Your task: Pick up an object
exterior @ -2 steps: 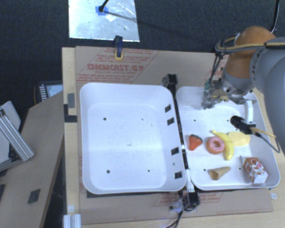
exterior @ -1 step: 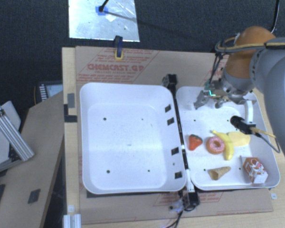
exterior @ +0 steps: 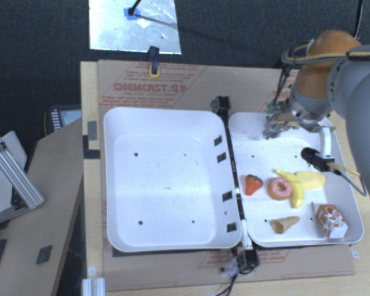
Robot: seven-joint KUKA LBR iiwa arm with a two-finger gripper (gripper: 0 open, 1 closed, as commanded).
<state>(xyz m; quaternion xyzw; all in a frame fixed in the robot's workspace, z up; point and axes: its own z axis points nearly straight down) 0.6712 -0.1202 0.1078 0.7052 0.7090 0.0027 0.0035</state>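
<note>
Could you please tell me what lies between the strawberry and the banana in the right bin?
In the camera view, the orange-glazed donut lies between the strawberry and the banana, touching or nearly touching the banana, with a small gap to the strawberry.

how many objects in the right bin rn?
5, all in the right bin's near half: strawberry, donut, banana, cone, box in the corner. The arm may hide more.

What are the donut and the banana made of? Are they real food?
Probably toys. The donut looks like smooth plastic or rubber, with an even orange colour. The banana looks the same, plain bright yellow without spots. The picture is too blurry to be sure.
</note>
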